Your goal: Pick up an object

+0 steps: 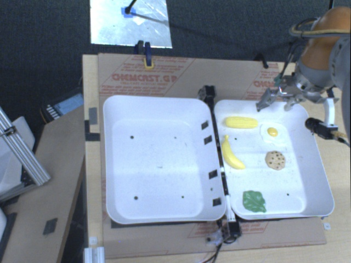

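The right bin [315, 169] holds several toy foods. A yellow corn cob [240, 123] lies near its far edge, and a fried egg [271, 131] sits just right of it. A banana [232, 153] rests along the bin's left wall. Right of the banana is a brown cookie [275, 160], and a green leafy piece [254, 200] lies near the front. My gripper [276, 104] hangs over the bin's far rim, above and behind the corn and egg. It is open, with nothing between its fingers.
The left bin [159, 158] adjoins the right one along a clipped seam. Both sit on a cardboard sheet [164, 75]. A shiny plate [130, 15] lies beyond the bench. A metal rail [22, 152] stands at the left.
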